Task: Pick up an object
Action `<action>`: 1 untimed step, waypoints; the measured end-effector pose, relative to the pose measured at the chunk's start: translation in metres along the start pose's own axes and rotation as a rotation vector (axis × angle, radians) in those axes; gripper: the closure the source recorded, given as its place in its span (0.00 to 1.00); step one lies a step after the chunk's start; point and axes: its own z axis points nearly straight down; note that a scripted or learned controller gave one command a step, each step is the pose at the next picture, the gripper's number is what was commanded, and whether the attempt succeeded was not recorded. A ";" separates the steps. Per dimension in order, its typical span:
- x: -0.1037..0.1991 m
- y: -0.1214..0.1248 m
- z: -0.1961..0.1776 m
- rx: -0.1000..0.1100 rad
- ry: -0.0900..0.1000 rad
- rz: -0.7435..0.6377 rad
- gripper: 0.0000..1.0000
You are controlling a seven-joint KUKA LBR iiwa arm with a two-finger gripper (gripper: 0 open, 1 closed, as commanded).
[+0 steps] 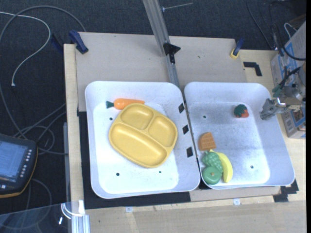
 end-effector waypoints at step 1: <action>0.000 0.000 0.009 0.009 0.003 0.001 1.00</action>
